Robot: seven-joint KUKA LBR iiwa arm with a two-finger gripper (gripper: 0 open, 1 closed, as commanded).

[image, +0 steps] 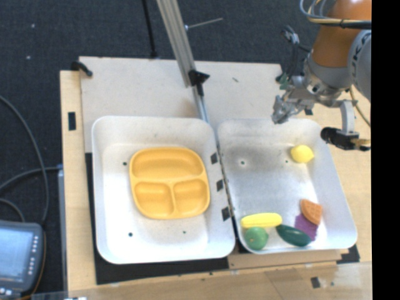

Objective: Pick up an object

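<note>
At the lower left corner of the frame, a grey screen device (19,255) is lying beside the bench. The left shallow white bin (109,167) is sitting at the centre left, and a yellow plastic tray with three compartments (169,181) is lying flat in its middle. A slanted silver metal rail (178,33) is running from the top centre down to the gap between the bins.

The right shallow white bin (275,167) is holding several toy foods. Along its lower edge a long yellow piece (261,220), a round green piece (255,237), a dark green oval piece (292,235), a purple piece (305,224) and an orange wedge (311,210) are lying close together. A small round yellow lemon-like piece (302,154) is lying alone near the upper right corner of this bin.

The grey arm with the orange band (337,36) is reaching in at the upper right. Its two-finger gripper (282,112) is hanging above the upper rim of the right bin, left of the lemon-like piece and apart from it. I cannot tell how its pincer stands.
</note>
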